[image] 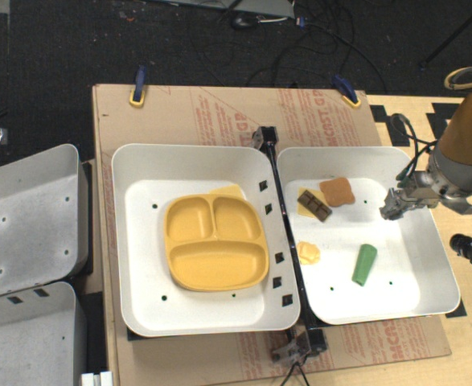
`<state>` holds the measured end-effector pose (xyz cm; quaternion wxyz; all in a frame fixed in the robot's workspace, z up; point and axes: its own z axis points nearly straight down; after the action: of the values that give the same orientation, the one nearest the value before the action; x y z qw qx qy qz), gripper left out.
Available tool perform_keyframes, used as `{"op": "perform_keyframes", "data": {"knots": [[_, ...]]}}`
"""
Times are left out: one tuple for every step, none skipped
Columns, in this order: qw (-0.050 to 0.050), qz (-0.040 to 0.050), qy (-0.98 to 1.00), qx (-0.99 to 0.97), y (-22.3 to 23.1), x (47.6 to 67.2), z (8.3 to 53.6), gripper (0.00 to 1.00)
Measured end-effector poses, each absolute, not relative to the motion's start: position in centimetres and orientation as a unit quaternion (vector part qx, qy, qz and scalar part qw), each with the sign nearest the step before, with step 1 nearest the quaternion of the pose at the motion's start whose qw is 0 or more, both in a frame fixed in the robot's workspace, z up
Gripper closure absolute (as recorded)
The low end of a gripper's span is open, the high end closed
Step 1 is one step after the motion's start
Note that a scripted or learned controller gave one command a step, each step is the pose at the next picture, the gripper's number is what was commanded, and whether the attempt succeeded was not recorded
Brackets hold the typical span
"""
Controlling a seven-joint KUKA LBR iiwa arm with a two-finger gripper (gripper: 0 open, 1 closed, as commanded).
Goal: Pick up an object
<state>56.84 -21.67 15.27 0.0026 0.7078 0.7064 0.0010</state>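
The right bin (428,296) holds a green block (364,264), a brown chocolate-like bar (314,204), an orange-brown piece (337,190) beside it, and a small yellow piece (309,253) near the bin's left wall. My gripper (394,207) hangs over the right side of this bin, to the right of the orange-brown piece and above the green block in the view. Nothing shows between its fingers. The arm's orange band (463,131) rises at the far right.
The left bin (139,296) carries a yellow divided plate (216,242) with a pale yellow sheet (229,191) under its far edge. A black divider (284,232) runs between the bins. White trays (26,215) lie off the bench at left.
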Motion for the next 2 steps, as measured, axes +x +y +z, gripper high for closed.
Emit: {"op": "perform_keyframes", "data": {"knots": [[0.003,0.0011,0.708,0.706,-21.3,56.5,19.7,1.0],[0.004,0.0014,0.708,0.706,-21.4,56.6,25.1,1.0]]}}
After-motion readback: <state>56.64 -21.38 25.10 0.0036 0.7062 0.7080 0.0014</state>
